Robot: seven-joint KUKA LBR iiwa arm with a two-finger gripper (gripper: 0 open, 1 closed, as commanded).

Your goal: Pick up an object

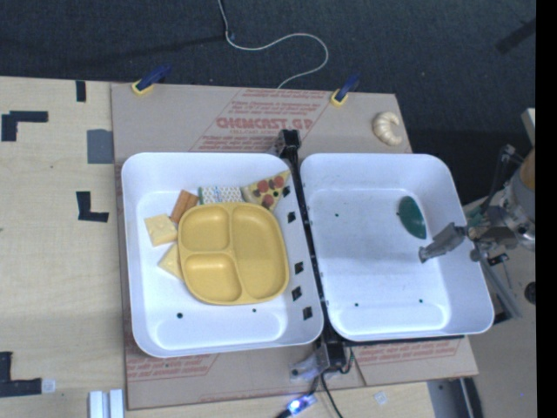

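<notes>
Brown board (261,120) printed "CHEMCAST", white bins (139,233)

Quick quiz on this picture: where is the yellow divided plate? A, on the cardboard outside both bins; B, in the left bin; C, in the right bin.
B: the yellow divided plate lies inside the left bin, partly covering some small items at its upper left edge.

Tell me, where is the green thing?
The small green object lies in the right bin, near its far right corner, just above the robot's hand.
</notes>
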